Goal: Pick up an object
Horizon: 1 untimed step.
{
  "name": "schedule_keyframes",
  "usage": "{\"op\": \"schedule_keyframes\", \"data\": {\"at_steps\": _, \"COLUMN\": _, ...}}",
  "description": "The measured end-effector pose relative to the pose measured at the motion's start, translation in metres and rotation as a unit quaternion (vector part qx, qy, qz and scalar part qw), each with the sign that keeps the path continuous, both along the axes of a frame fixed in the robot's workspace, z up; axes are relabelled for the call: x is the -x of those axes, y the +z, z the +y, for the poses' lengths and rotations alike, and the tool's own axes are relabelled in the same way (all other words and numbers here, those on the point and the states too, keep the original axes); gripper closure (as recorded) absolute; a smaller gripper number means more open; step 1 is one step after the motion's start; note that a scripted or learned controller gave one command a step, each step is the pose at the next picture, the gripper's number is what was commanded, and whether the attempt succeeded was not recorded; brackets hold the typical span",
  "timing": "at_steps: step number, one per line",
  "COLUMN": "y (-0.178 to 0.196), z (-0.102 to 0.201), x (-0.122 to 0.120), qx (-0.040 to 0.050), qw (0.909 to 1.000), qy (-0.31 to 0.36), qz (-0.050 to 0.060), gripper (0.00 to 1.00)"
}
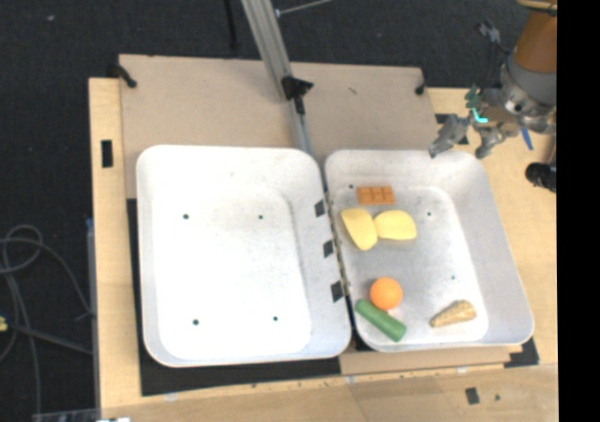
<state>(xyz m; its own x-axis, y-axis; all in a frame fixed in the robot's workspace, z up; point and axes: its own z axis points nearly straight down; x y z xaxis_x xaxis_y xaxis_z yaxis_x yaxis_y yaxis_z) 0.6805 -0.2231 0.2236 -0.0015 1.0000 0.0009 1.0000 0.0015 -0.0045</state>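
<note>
1. Above the far right corner of the right bin (497,214), the claw (461,137) hangs with its fingers spread apart, nothing between them.
2. Orange ball (385,293) sits near the bin's front, left of centre, well apart from the claw. Likely target: round, free on most sides.
3. Green stick (380,320) lies just in front of the ball, touching or nearly so; can't tell which.
4. Two yellow lumps (378,227) sit side by side further back from the ball, touching each other. Small orange waffle piece (375,194) lies just behind them.
5. Tan wedge (453,314) lies to the ball's right, near the bin's front edge.
6. Handling guess: ball looks light, smooth, hard plastic, so it may roll or squirt out. Pinch across its widest middle, fingers clear of the green stick.
7. Left bin (225,251) sits beside the right one on the surface (394,87).
</note>
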Motion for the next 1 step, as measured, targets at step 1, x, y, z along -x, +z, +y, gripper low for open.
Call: {"op": "schedule_keyframes", "data": {"at_steps": 1, "y": 0.004, "z": -0.0005, "x": -0.0008, "qx": 0.0021, "qw": 1.0, "qy": 0.002, "qz": -0.002, "gripper": 0.0}}
